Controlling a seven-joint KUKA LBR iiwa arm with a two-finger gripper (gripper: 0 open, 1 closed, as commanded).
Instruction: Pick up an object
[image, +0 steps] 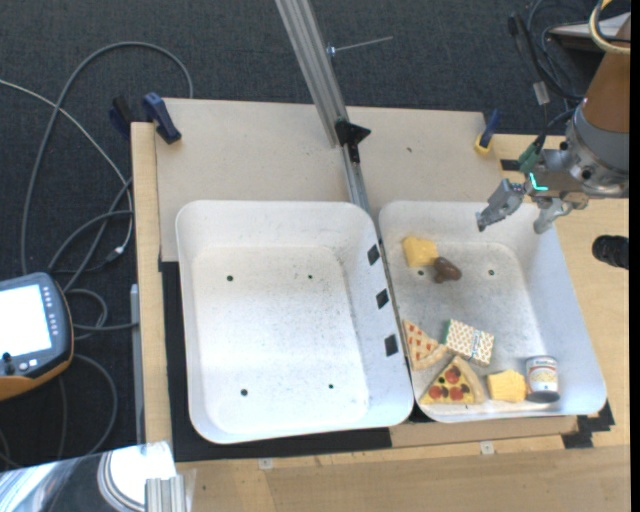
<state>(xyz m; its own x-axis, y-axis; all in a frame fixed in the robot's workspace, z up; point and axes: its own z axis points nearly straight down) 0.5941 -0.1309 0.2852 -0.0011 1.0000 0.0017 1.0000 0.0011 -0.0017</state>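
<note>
we see the gripper (520, 210) above the far right corner of the right bin (555, 290), its two fingers apart and with nothing between them. below the jaws and to their left, in the same bin, a yellow cheese block (420, 250) lies touching a small brown object (446, 269). well below the jaws, near the front wall of this bin, we find a checkered cracker (470, 341), a small pizza slice (423, 343), a bigger pizza slice (452, 383), a second yellow block (507, 386) and a small can (542, 375), all close together. far to the left of the jaws stands the left bin (270, 320), and we see only dark specks on its floor.
</note>
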